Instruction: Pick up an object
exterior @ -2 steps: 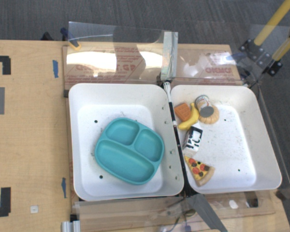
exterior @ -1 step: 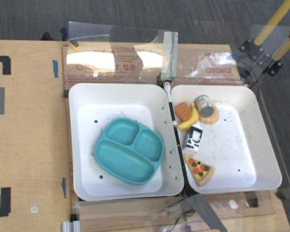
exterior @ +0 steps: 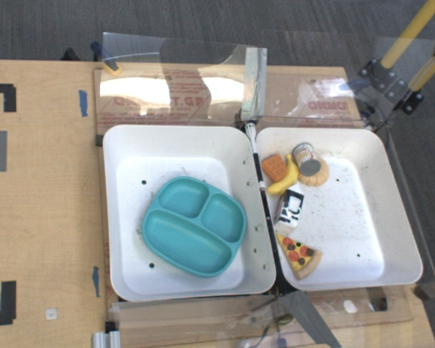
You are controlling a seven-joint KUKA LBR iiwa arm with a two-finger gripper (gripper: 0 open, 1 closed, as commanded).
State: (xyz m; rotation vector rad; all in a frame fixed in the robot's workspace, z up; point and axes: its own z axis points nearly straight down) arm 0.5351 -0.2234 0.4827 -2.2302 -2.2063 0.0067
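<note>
Right bin [exterior: 362,194] holds the small objects, clustered along its left wall: orange waffle piece [exterior: 274,167], yellow banana [exterior: 284,180] touching it, a round cookie-like piece [exterior: 309,168], a black-and-white card [exterior: 291,208], a pizza slice [exterior: 299,255] lower down; left bin [exterior: 123,194] holds a teal divided plate [exterior: 194,225]; gripper state cannot be told

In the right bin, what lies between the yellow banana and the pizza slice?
In the camera view, a small black and white box lies between the banana and the pizza slice, near the right bin's left wall.
</note>
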